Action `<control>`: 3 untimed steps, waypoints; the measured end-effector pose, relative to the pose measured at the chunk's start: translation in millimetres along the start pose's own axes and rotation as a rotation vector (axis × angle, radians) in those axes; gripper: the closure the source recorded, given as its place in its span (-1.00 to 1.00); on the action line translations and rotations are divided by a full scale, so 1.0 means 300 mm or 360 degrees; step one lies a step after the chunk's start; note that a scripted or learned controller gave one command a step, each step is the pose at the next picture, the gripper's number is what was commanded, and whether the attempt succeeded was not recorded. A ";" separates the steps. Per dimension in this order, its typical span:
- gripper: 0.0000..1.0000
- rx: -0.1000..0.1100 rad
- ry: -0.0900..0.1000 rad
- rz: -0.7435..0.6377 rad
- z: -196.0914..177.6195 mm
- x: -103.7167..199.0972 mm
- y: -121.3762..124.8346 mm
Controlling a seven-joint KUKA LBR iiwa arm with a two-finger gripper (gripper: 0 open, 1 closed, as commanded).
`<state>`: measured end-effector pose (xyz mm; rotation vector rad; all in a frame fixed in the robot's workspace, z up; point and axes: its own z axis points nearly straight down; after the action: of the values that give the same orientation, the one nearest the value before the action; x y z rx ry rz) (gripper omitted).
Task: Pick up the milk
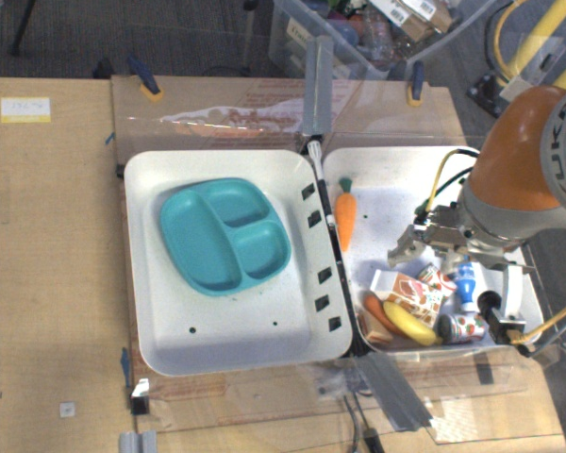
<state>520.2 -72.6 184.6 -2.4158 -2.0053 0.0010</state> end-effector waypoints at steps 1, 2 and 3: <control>-1.00 -0.0023 0.0003 0.0220 0.312 -0.056 0.213; -1.00 -0.0008 -0.0003 0.0224 -0.098 -0.285 0.506; -1.00 0.0001 -0.0002 0.0489 0.174 -0.059 0.508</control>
<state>666.8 -118.0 132.0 -2.6946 -1.6117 0.0034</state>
